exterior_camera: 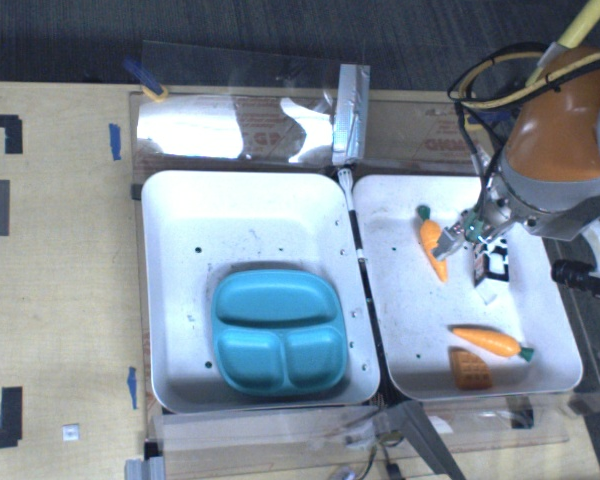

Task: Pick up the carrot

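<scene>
Reaching for: the upper carrot (433, 246) was being approached by the gripper (460, 240), which was seen at the upper middle of the right bin (555, 368).
Risk: the carrot could be pushed aside instead of caught, because one finger tip seemed to lie on or just beside its right flank and not clearly around it.
Second risk: the carrot is tapered and looked smooth, so it was judged likely to slide out if it was pinched near the thin end.
Claw state: the fingers were partly hidden under the wrist, so it could not be told whether they were spread or closed; no carrot was seen between them.
Task's thing, place: the upper carrot was lying in the upper left part of the right bin, nearly upright in the frame and slightly tilted, its green top pointing to the upper left.
Task's thing, look: orange, short, toy-like, with a small dark green stalk.
Other carrot: a second carrot (492, 342) was lying across the lower part of the same bin, well apart from the gripper, with a small brown block (470, 370) just below it.
Left bin: a blue divided tray (278, 330) was placed in it.
</scene>
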`<action>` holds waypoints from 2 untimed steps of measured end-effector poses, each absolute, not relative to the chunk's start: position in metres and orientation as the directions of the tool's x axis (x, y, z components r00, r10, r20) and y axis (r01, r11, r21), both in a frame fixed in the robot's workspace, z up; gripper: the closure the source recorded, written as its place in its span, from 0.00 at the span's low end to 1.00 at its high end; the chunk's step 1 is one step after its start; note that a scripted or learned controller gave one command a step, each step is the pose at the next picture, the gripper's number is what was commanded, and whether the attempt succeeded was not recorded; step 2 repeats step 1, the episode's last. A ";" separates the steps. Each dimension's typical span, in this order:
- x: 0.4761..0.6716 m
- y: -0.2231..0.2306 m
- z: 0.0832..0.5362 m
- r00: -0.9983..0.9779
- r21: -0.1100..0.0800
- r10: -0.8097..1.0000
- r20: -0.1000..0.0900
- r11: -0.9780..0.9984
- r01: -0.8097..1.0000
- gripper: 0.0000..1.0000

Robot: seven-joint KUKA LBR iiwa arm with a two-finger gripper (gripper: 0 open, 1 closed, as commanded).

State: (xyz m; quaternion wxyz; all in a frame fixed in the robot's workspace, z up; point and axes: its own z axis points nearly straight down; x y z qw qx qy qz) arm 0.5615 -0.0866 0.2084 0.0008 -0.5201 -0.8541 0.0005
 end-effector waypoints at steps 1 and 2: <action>0.546 -0.059 0.221 -0.201 -0.003 0.980 0.002 0.201 0.980 1.00; 0.546 -0.059 0.221 -0.201 -0.003 0.980 0.002 0.201 0.980 1.00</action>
